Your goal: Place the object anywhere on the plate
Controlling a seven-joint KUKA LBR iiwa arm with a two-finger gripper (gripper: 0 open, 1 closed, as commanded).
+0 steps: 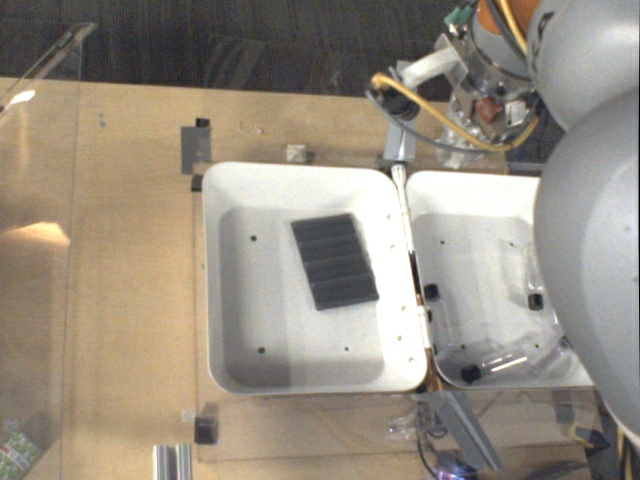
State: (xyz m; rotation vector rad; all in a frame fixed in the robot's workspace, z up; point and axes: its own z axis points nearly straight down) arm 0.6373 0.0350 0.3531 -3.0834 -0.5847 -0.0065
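From the camera view, the left bin (225, 298) holds a dark grey ribbed rectangular plate (335, 261), lying flat and slightly turned, just up and right of the bin's centre. The right bin (470, 198) has a small clear object with a dark end (493, 366) at its 6 o'clock edge. The gripper (490, 108) hangs beyond the right bin's 12 o'clock rim; I cannot tell its state.
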